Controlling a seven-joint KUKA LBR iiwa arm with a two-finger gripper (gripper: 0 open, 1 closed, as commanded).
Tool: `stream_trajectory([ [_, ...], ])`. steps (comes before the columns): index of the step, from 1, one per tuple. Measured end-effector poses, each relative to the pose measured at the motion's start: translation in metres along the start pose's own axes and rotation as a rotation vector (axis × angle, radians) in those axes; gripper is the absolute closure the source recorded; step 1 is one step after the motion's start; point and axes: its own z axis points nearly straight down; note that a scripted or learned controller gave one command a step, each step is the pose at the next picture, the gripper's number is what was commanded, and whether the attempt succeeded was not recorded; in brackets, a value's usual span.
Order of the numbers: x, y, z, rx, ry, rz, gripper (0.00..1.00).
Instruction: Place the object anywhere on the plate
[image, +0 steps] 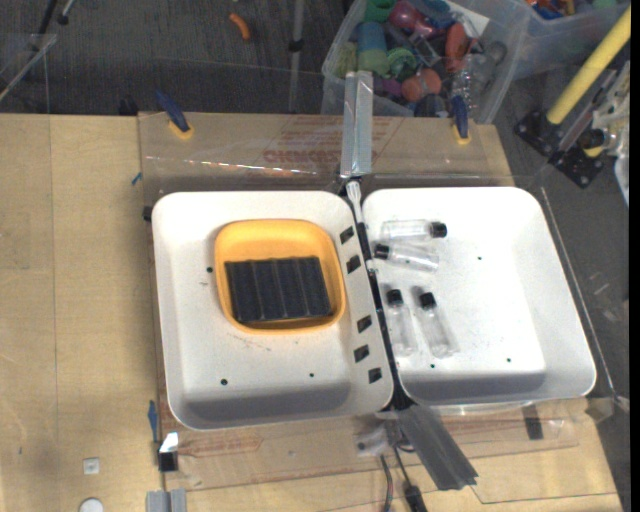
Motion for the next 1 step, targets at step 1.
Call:
stream_trajectory([
  [1, -0.004, -0.0008, 0.0, 0.0, -0.002, -0.349, 1.0],
])
